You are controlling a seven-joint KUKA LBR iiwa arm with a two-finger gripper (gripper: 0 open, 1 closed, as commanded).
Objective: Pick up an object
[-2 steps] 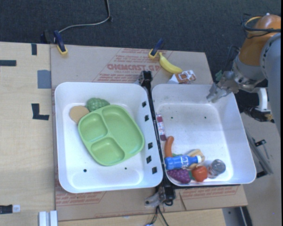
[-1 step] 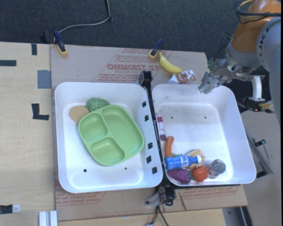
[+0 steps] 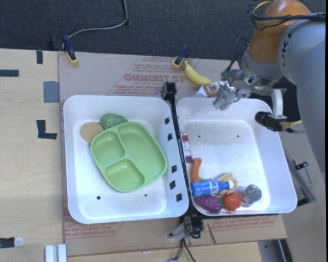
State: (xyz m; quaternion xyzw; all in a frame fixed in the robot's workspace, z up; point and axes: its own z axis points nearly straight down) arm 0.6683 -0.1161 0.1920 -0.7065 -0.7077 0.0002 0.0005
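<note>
One gripper (image 3: 225, 98) is hanging over the far edge of the right bin (image 3: 273, 162), near that bin's far left corner; whether anything is sitting between its ends cannot be told from this slant, and the spread is too small and blurred to read. Just beside it, on the cardboard behind the bin, a yellow banana (image 3: 195, 75) is lying, with a small orange-and-white item (image 3: 210, 89) touching the bin's rim between banana and gripper.

Objects are crowding the right bin's near edge: a blue bottle (image 3: 209, 188) lying on its side, an orange carrot (image 3: 195, 170) tilting beside the left wall, purple grapes (image 3: 209, 203), a red tomato (image 3: 232, 201), a silver can (image 3: 252, 194), and a pale yellow piece (image 3: 226, 177) behind the bottle.

In the left bin (image 3: 76, 162), a green divided tray (image 3: 129, 155) is lying at a slant, with a green broccoli-like toy (image 3: 111, 120) and a tan disc (image 3: 90, 131) touching its far left edge.
</note>
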